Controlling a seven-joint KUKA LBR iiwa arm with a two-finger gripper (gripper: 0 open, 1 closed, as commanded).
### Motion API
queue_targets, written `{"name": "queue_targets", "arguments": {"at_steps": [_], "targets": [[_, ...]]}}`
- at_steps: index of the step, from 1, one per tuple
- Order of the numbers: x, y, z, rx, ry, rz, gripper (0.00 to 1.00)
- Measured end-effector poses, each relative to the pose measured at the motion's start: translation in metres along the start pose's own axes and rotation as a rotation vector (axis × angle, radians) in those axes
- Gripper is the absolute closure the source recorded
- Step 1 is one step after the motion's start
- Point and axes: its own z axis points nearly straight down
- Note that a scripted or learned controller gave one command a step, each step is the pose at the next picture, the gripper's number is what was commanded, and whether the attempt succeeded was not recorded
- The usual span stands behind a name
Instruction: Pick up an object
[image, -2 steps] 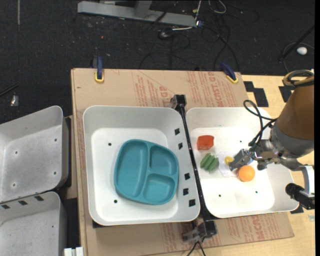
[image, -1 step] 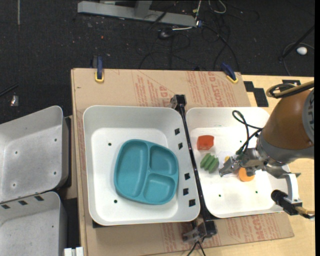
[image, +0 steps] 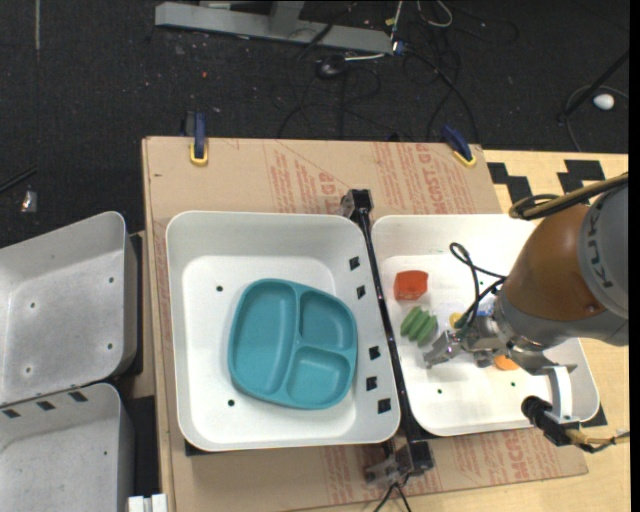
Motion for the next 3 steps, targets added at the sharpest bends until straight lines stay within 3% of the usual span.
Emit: {"name": "queue_targets", "arguments": {"at_steps": [1, 3], "targets": [[0.0, 0.001, -0.013, -0.005, -0.001, 0.001, 1.0], [-0.002, 0.009, -0.136, -0.013, -0.004, -0.005, 1.0]]}}
